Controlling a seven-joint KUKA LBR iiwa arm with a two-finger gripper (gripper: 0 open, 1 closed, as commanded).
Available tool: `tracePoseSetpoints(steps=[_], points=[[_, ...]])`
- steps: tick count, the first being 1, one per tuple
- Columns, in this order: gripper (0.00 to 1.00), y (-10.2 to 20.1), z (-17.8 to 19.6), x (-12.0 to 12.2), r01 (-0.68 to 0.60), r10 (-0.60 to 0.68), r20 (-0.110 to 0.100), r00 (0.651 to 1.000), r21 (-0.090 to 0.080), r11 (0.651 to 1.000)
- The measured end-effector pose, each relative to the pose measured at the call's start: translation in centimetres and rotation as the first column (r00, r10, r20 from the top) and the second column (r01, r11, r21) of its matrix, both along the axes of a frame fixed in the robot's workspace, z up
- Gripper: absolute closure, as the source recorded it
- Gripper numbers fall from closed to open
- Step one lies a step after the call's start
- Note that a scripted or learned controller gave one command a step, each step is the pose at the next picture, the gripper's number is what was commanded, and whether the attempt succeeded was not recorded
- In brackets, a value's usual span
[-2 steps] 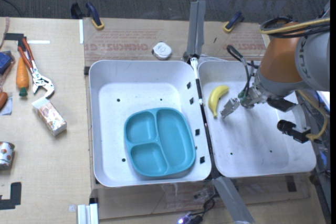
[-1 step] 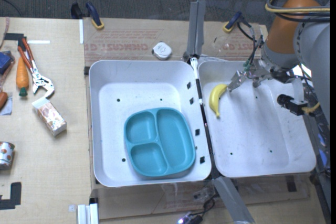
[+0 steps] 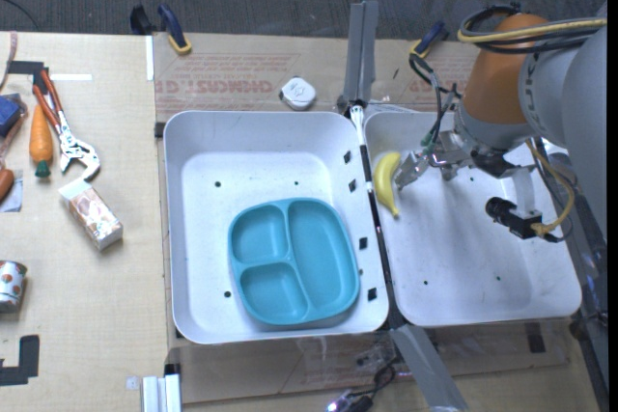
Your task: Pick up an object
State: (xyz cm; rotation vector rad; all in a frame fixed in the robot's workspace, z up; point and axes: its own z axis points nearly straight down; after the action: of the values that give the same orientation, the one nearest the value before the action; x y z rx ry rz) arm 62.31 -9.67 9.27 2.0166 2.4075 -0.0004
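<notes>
Right of the teal plastic divided tray [image 3: 290, 260], across the wall where the two shallow white bins meet, a yellow banana [image 3: 386, 180] lies curved against the near-tray side of the right-hand bin [image 3: 483, 275]. The two-finger gripper [image 3: 413, 169] hangs low just on the far side of the banana from the tray, very near it or touching it; from where I stand I cannot tell whether it is spread or closed. Nothing is lifted yet: the banana rests on the bin floor, so I judge the pick to be at the approach or closing stage, with the grasp and the raise left to do. The bin wall hugging the banana looks like the main nuisance, leaving little room on that side. The tray itself sits alone in the left-hand bin [image 3: 203, 207]. Beyond the tray a small round white object [image 3: 298, 93] rests on the counter [image 3: 97, 304]; well left of the tray lie an orange carrot [image 3: 39, 138], metal pliers [image 3: 68, 145] and a small printed carton [image 3: 92, 215].
</notes>
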Motion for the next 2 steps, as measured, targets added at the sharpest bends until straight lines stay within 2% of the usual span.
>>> tracePoseSetpoints(steps=[1, 2], points=[[0.00, -0.8, 0.2, 3.5, 0.102, -0.102, 0.002, 0.995, -0.001, 0.995], [0.00, 0.0, -0.1, -0.5, 0.223, -0.223, -0.002, 0.975, 0.000, 0.975]])
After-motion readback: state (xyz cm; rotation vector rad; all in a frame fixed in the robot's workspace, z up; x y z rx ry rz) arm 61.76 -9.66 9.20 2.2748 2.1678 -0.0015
